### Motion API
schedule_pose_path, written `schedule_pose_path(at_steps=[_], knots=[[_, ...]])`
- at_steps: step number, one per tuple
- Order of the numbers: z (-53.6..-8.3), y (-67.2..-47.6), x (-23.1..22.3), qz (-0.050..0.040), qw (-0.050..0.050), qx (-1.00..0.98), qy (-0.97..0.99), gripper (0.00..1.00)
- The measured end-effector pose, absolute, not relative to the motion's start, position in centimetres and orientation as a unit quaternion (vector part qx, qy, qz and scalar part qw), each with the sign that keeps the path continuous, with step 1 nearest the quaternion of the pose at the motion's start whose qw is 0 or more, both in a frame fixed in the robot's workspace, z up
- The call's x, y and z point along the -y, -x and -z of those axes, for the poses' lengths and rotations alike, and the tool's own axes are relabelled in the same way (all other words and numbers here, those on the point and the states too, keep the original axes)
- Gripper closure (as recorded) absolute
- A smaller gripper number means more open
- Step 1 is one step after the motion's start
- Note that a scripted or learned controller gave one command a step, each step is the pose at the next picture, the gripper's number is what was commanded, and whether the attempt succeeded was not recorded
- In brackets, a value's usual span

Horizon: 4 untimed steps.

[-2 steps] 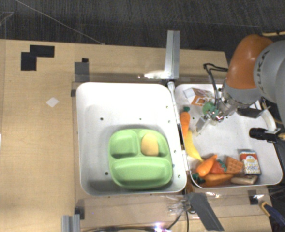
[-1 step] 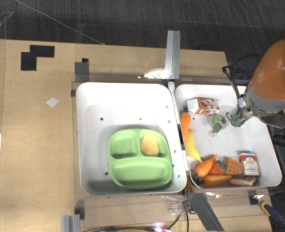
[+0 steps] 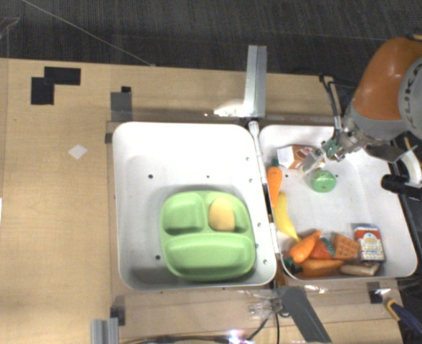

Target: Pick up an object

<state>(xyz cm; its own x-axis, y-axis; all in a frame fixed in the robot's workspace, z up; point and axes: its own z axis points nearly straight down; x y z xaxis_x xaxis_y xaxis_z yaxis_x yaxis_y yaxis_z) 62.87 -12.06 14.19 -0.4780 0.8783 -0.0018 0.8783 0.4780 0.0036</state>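
Observation:
My gripper (image 3: 318, 158) hangs over the far part of the right bin (image 3: 397, 213), reaching in from the right on the grey and orange arm (image 3: 390, 92). Right below it lies a green round object (image 3: 324, 182). A small white and brown packet (image 3: 294, 155) sits just to its left. Along the bin's left wall lie an orange carrot (image 3: 274, 181) and a yellow banana (image 3: 285, 218). I see nothing held in the gripper.
At the right bin's near edge are a second carrot (image 3: 302, 248), a waffle-like piece (image 3: 345, 246), a red box (image 3: 369, 241) and other toy foods. The left bin (image 3: 139, 192) holds a green divided plate (image 3: 203, 253) with a yellow round item (image 3: 223, 213) in its compartment.

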Motion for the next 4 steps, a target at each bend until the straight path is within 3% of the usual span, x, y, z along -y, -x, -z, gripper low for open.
schedule_pose_path(at_steps=[1,2,3,4], knots=[[-19.3,-64.1,6.9,-0.0014,0.002,-0.841,-0.541,0.0],[-11.4,-60.4,12.5,-0.0006,0.001,-0.796,-0.605,0.0],[-9.1,-59.7,15.4,-0.0042,0.005,-0.819,-0.574,0.0],[-10.3,-60.0,15.2,-0.0067,0.007,-0.82,-0.572,1.0]])
